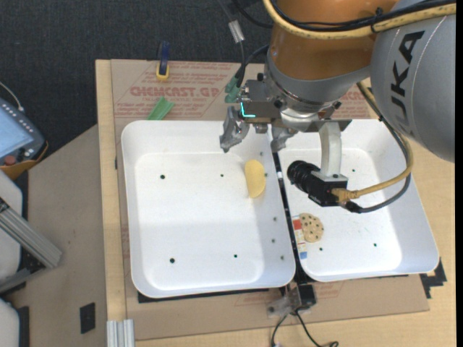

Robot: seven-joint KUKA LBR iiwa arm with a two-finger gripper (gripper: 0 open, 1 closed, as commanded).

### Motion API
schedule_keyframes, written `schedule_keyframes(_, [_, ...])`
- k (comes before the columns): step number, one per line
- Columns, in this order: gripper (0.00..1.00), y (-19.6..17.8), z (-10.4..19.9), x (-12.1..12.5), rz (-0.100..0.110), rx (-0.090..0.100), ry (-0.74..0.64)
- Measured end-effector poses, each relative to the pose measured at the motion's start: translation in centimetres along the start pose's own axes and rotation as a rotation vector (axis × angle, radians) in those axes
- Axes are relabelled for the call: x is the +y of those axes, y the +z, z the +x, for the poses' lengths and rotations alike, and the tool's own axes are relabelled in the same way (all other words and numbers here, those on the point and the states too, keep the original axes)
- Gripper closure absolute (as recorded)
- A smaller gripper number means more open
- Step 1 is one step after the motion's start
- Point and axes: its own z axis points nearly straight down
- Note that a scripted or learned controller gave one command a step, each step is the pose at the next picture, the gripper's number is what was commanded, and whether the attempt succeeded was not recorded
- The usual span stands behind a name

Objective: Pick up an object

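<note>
The table (87, 194) is covered with a brown board, and two shallow white bins are carried on it side by side. The left bin (181, 223) is marked by a few small dark dots on its floor. The right bin (383, 230) lies against it, the two rims touching along the middle. The arm (340, 27), grey with a broad orange band, is seen reaching in from the right and hanging over the bins' far edge. The end effector (249, 142) is held low above the far right part of the left bin; its two fingers are seen spread apart, with nothing between them. A yellow object (255, 178) is lying in the left bin, just below the fingers and near the shared rim. A small round spotted object (312, 227) is resting in the right bin, near its left wall.
</note>
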Motion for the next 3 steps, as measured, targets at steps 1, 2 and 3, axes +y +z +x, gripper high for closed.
schedule_keyframes(1, [1.00, -1.1, 0.0, 0.1, -0.003, 0.001, 0.000])
schedule_keyframes(2, [0.00, -1.0, 0.1, 0.0, -0.002, 0.000, -0.001])
schedule_keyframes(3, [1.00, -2.1, 0.1, 0.1, -0.006, 0.001, -0.001])
